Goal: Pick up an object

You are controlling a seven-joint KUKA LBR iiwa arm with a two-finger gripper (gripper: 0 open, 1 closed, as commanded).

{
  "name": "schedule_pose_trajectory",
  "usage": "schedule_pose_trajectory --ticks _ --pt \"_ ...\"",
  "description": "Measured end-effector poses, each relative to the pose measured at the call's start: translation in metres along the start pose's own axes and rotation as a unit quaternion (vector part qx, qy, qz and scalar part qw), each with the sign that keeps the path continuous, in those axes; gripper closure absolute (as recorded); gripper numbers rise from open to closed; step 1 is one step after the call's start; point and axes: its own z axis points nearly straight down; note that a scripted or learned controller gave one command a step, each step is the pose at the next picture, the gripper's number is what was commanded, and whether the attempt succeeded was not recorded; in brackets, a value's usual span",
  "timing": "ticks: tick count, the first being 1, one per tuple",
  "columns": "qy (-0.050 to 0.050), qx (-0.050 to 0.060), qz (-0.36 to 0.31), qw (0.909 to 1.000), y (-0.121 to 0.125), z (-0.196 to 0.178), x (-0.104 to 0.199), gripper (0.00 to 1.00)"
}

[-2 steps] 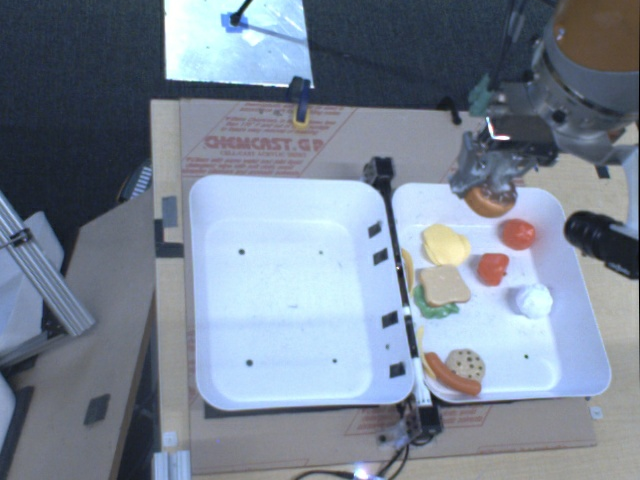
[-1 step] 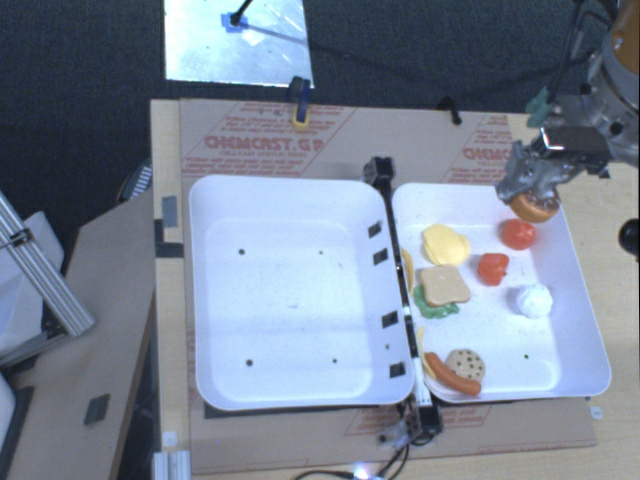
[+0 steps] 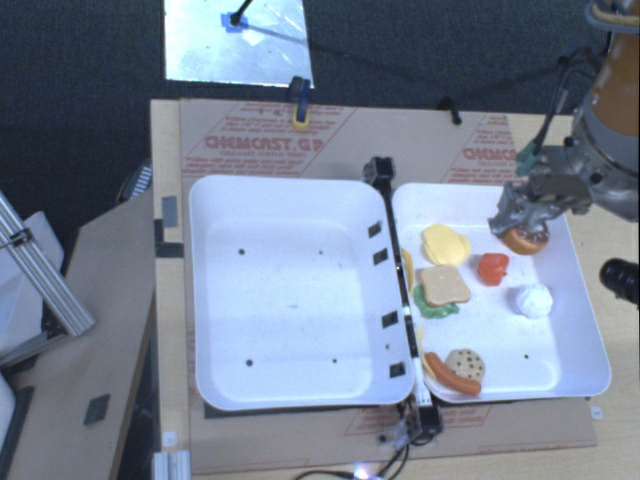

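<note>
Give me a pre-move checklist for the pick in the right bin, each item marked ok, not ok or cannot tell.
1. Tool is over the right bin: ok, it sits at the far right corner.
2. A target lies under the tool: ok, a brown round item shows just beneath it.
3. Item actually between the fingers: cannot tell, the tool body hides the contact.
4. Neighbours stand apart from the target: ok, the red piece and yellow piece lie separate from it.
5. Bin wall clearance: cannot tell, the brown item lies near the far rim.
6. Left bin free as a drop spot: ok.
</note>
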Motion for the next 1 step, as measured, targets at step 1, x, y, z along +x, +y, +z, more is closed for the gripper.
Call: schedule_pose_trajectory --ticks 1 --pt "0.001 0.001 -0.005 1.0 0.0 0.0955 0.061 1.0"
